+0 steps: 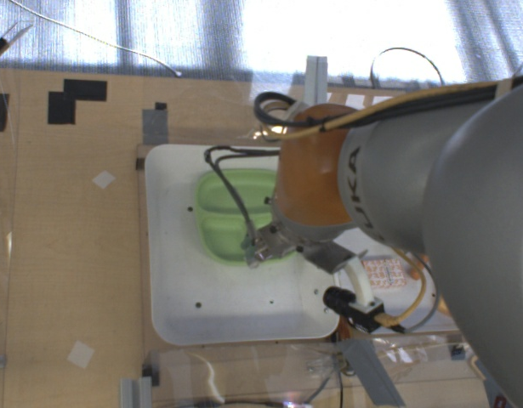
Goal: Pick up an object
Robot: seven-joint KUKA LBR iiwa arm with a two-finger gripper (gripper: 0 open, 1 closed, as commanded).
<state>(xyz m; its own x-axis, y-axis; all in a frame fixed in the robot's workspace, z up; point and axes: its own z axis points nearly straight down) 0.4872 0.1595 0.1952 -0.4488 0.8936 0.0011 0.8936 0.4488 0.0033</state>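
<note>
Arm point(414, 168) enters from the right and covers most of the right bin point(389, 272) and the left bin's right edge. Gripper point(259, 249) sits low over the left bin point(172, 253), at the near-right edge of a green tray point(220, 206). Jaw state: cannot tell; wrist hides it. Tray lies flat in the bin's far-right part, w/ two compartments, partly under the wrist. Cable point(231, 185) loops across the tray. Left bin sits on the bench point(65, 253).

One green tray point(223, 215) and one white bin point(172, 253) show.
</note>
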